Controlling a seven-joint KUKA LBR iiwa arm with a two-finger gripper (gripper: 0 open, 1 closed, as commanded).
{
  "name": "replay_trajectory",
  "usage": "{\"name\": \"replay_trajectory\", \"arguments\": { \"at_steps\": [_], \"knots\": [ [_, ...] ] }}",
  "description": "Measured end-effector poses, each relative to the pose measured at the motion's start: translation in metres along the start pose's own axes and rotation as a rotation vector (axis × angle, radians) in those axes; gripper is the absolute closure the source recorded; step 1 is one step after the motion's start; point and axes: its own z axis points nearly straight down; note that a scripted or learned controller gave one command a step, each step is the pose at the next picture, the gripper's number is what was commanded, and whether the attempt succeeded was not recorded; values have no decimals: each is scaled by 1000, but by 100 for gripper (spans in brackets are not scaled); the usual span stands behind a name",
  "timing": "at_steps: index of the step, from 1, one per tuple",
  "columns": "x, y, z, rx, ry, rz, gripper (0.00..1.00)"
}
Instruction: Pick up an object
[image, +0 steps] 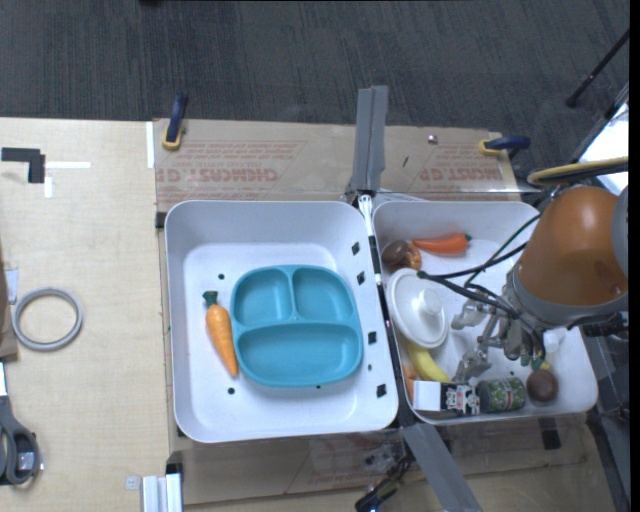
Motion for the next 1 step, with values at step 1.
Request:
{"name": "replay_trajectory", "arguments": {
  "at_steps": [1],
  "knots": [
    [-27,42,2,2,7,302,0]
  ]
}}
